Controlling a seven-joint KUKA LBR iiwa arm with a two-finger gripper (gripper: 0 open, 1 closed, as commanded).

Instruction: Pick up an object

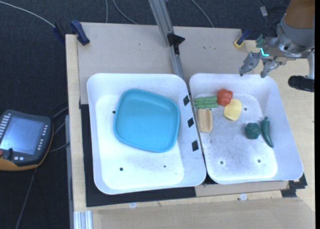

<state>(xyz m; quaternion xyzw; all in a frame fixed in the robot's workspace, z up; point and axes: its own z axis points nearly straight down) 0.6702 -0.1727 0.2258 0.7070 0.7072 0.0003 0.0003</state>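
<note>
Small plastic toy foods are being held in the right-hand shallow white bin [285, 123]: a red tomato-like piece [225, 96], a yellow rounded piece [233, 109] touching it from below, a green ridged stick [205, 102] to their left, and a tan bread-like piece [204, 120] just under that. A dark green broccoli-like piece [252, 131] and a dark green pepper [267, 132] are lying just beside each other nearer the right wall. The two-finger gripper [255, 69] is being held above the bin's far rim, fingers spread with nothing between them, up and to the right of the tomato. A light blue square plate [147, 120] is resting in the left-hand white bin [100, 98].
</note>
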